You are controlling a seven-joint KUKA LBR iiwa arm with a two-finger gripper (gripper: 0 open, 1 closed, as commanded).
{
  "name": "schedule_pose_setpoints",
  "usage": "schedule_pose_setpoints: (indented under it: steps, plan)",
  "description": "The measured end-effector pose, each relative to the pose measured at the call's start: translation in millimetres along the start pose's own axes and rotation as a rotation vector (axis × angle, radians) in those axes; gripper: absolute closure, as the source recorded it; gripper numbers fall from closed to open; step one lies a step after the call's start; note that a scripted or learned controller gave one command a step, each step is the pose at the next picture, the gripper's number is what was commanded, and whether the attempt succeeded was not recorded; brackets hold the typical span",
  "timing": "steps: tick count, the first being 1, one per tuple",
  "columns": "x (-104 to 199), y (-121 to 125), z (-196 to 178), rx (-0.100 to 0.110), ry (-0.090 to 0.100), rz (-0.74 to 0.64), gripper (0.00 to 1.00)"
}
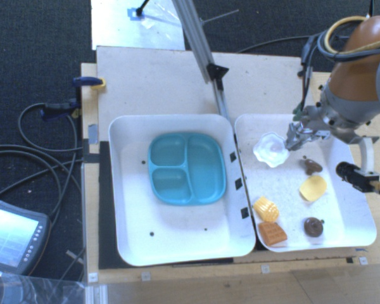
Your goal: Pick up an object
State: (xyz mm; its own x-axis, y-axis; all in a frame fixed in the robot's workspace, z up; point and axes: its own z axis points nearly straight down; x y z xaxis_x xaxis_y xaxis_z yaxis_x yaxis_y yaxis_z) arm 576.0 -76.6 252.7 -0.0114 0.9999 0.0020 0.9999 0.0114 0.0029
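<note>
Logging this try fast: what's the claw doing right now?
Claw: cannot be told; it sits at the white cup in the right bin.

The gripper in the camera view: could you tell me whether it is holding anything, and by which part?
It cannot be told. The gripper sits at the right edge of the clear plastic cup in the right bin, but no object is visibly between its fingers.

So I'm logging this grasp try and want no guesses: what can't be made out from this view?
- Tool: too small and blurred in the camera view to tell whether it grips anything.
- White cup: the tool overlaps its right rim; contact unclear.
- Small brown piece: too small to identify.
- Arm: cut off by the right edge.
- Handheld screen: cut off at the left edge.
</note>
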Motion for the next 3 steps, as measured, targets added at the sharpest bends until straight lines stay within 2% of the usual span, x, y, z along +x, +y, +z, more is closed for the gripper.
schedule_pose_setpoints:
  steps: [1, 2, 3]
  plan:
    - [49, 13, 2, 0.000, 0.000, 0.000, 1.00]
    - [93, 9, 9, 0.002, 0.000, 0.001, 1.00]
    - [150, 13, 22, 0.003, 0.000, 0.000, 1.00]
